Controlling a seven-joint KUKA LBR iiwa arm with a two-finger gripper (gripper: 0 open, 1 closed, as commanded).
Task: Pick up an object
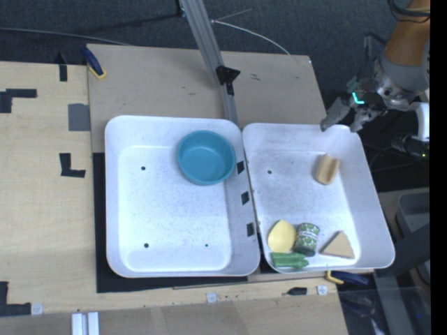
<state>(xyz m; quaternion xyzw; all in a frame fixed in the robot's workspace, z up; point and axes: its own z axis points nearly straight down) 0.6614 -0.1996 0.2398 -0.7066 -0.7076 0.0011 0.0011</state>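
Claw (pixel 343 118): at the far right corner of the right bin (pixel 363 187), over its rim. Two dark fingers (pixel 332 116) stand spread apart with a clear gap between them; nothing lies in that gap. It touches no object.

Arm (pixel 405 47): grey with an orange band, reaching in from the right.

Right bin, contents:
- Tan block (pixel 325 169), alone in the upper part, near the claw but apart from it.
- Yellow rounded piece (pixel 281 236), at the near edge.
- Small dark can (pixel 306 239), just beside the yellow piece.
- Green long piece (pixel 289 260), lying flat below the two, against the near wall.
- Tan wedge (pixel 339 246), right of the can.

Left bin (pixel 140 208), contents:
- Blue bowl (pixel 205 158), upright, in the far right corner.

Bench (pixel 42 208): light wood with dark tape marks.
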